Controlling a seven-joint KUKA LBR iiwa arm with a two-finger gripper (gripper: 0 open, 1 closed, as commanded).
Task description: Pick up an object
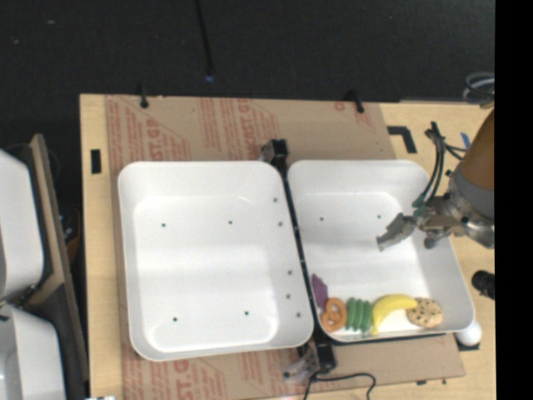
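A: Starting from the left, what is farthest from the jaws?

B: The shallow white plastic bin on the left (150,223), well apart from the gripper. It touches the shallow white plastic bin on the right (350,182) along a dark seam, and both sit on a flat brown cardboard sheet with red printing (191,132).

A: And in the right bin?

B: A row of small things lies along its near wall, below the jaws and towards the left of them. First a small purple piece (319,287), then a round orange pretzel-shaped toy (333,314), then a green ridged toy (360,314), a yellow plastic banana (391,308), and a round brown cookie with dark chips (425,312) almost straight below the jaws. The pretzel, green toy and banana sit just beside one another; the cookie touches the banana's end.

A: Where is the gripper itself?

B: The grey two-finger gripper (402,227) hangs over the right bin's floor near its right wall, fingers pointing left, well apart from the row.

A: Released or clenched?

B: I cannot tell; the fingers are too small and blurred. Nothing is visibly between them.
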